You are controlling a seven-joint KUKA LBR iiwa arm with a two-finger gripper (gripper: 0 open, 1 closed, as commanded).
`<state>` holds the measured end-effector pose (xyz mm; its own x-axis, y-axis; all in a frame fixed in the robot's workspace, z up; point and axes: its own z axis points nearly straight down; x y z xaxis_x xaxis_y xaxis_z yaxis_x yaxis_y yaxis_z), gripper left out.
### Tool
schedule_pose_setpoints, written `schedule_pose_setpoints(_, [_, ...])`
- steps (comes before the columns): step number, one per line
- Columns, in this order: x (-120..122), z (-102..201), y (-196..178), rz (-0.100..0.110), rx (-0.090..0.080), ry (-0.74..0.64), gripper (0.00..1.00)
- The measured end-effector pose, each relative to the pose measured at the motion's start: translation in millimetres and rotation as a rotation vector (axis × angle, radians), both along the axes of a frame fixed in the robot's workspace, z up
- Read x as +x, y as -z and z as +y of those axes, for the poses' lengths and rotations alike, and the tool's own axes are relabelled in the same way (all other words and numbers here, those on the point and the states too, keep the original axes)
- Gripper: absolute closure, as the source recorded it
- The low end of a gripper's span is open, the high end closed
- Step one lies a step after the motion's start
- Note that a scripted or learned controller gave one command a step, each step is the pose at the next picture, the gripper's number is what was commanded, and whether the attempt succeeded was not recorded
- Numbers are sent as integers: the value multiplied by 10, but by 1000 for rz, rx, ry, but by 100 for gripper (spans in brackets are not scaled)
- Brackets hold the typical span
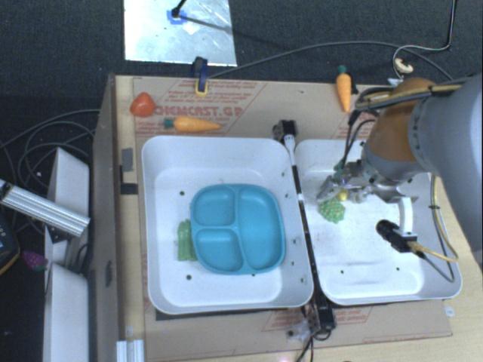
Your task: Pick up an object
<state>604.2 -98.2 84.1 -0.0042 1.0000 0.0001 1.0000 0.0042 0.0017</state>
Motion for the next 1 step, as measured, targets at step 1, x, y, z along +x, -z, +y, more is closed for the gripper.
schedule_pose_setpoints(1, [9, -4, -112, -2, -1, -2, 100])
